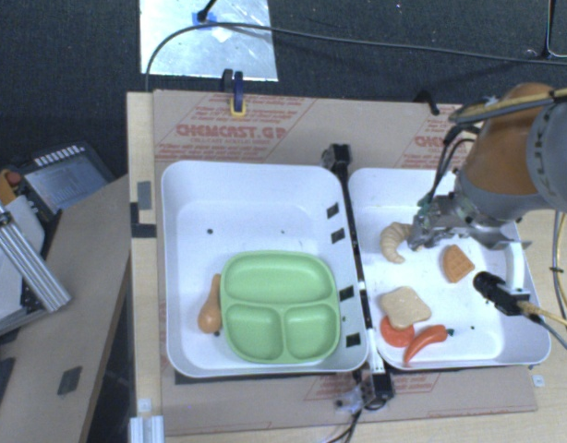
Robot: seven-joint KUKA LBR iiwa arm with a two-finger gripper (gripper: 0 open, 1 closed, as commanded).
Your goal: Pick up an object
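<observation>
In the right bin [510, 344] lie a pale croissant [392, 240], an orange-brown cracker-like piece [457, 264], a tan bread slice [404, 305], a red round piece [393, 331] and an orange-red chili pepper [425, 339]. My gripper [426, 233] hangs low over the bin's upper middle, just right of the croissant and left of the cracker piece. Its fingers are dark and blend together from above. Nothing shows between them.
The left bin [186, 275] holds a green three-compartment plate [278, 305] and a tan drumstick-shaped toy [211, 310] at its left. A black divider clip strip [348, 247] runs between the bins. The arm's orange band [505, 150] looms over the right bin's top right.
</observation>
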